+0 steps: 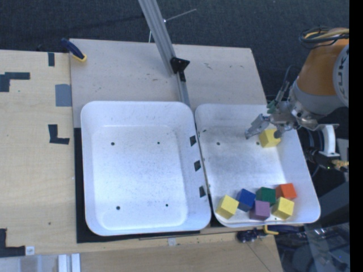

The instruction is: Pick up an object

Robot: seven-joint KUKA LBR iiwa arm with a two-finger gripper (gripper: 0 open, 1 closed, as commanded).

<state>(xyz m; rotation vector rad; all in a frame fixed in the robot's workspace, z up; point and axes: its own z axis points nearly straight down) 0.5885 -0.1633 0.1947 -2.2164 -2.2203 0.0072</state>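
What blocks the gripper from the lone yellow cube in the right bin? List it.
Nothing visible. The gripper sits right at the yellow cube, and the other cubes lie apart at the right bin's near edge.

- From my remote seat I see my arm (332,67) as a thick, rounded body, light grey on its outer shell.
- A broad orange band (317,75) wraps it just above the wrist.
- Yellowish and dark cables (320,34) loop over the top of it.
- My tool (266,124) is a small grey metal piece with darker fittings, too blurred for me to make out screws or markings.
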